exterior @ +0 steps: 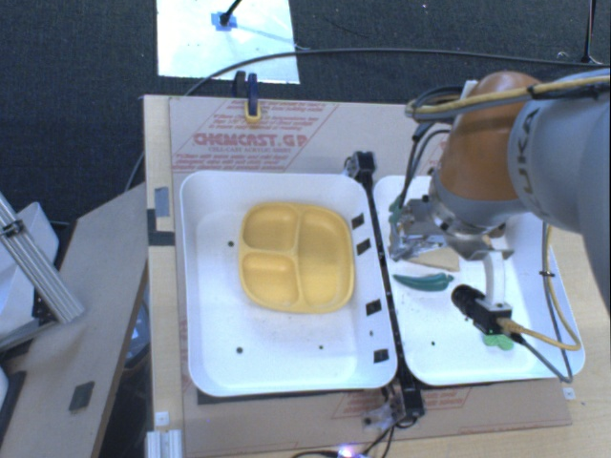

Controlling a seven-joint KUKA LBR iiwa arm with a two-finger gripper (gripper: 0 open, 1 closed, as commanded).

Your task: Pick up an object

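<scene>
Green pepper-like object (424, 281) lies crosswise just below the end effector (409, 241), whose grip state I cannot tell.

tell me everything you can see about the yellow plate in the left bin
The yellow plate is a rounded-square divided dish, seemingly matte plastic, with raised ridges splitting it into three compartments: two smaller ones on the view's left, one larger on the right. It lies flat, right side up and slightly rotated, near the middle of the left bin. It rests on the bin floor; nothing else touches it and its compartments hold nothing. The arm is over the other bin.
</scene>
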